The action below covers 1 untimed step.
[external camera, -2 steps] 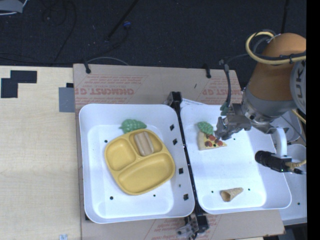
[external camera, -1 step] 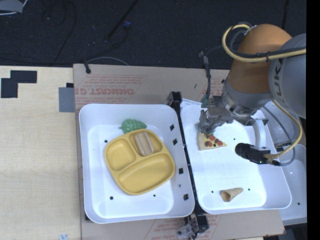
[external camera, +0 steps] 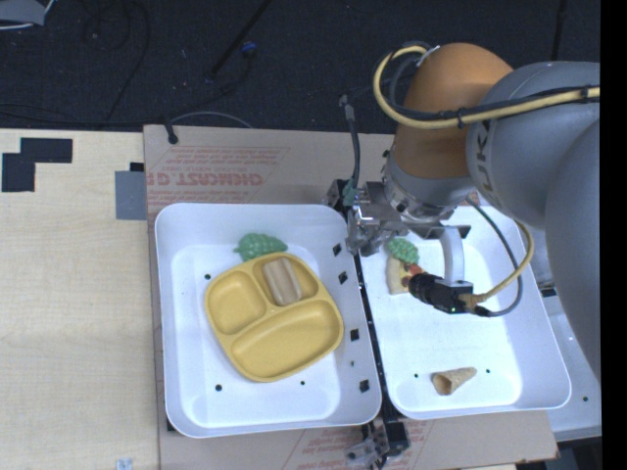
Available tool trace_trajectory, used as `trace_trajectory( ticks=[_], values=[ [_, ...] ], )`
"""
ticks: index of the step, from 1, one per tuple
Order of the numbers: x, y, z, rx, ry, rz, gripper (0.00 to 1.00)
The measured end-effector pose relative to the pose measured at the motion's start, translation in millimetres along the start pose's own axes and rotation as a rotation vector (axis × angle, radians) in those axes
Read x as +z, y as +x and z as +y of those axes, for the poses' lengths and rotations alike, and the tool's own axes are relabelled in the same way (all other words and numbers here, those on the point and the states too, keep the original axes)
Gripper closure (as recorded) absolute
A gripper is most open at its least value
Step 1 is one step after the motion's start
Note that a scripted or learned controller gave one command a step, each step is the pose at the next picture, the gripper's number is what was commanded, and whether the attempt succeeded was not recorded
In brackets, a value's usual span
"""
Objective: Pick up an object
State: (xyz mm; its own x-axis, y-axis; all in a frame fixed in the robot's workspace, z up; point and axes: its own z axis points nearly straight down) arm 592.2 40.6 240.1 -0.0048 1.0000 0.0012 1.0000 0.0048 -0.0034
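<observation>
Cone-shaped tan wafer (external camera: pixel 454 380) lies on smooth white bin (external camera: pixel 509 399).

Two white bins on a cardboard-covered bench.

The left bin (external camera: pixel 186 380) and right bin (external camera: pixel 529 390) sit touching along a middle seam, both on a cardboard sheet (external camera: pixel 245 169) with printed red lettering. Pale wooden bench top (external camera: pixel 69 321) stretches left, marked with black shapes (external camera: pixel 34 160) and a grey square (external camera: pixel 128 194). Cables (external camera: pixel 118 18) trail across dark floor behind.
</observation>
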Motion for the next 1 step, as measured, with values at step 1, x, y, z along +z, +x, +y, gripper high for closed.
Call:
trace_trajectory(
  ticks=[1],
  values=[
    [15.6, 52.6, 18.7, 0.0, 0.0, 0.0, 1.0]
  ],
)
